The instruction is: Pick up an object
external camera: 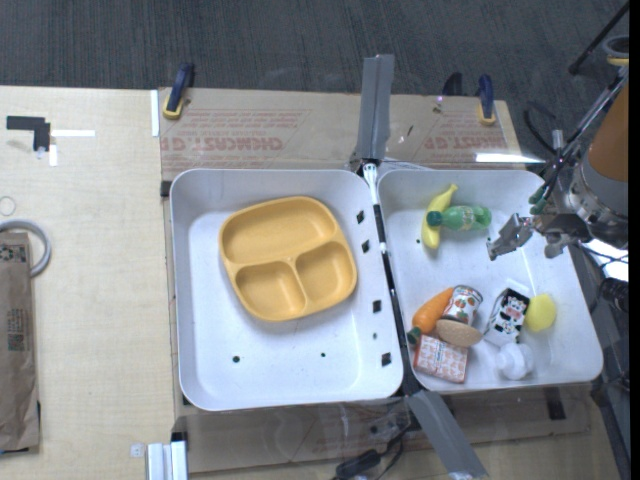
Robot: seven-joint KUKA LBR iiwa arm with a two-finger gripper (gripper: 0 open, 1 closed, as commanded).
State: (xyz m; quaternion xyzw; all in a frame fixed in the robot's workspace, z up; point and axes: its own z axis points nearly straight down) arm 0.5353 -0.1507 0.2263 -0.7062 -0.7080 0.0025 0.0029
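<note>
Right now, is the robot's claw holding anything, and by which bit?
No. The gripper hangs open over the right bin, with nothing between its fingers. The toys lie below it, untouched.

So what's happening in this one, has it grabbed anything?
Nothing grabbed, as far as the view shows. The arm reaches in from the right, and its hand hangs over the right bin with nothing visible in it. Below it in that bin lie a banana, a green bottle, a carrot, a can, a small carton and a lemon. The left bin holds a yellow divided plate.
</note>
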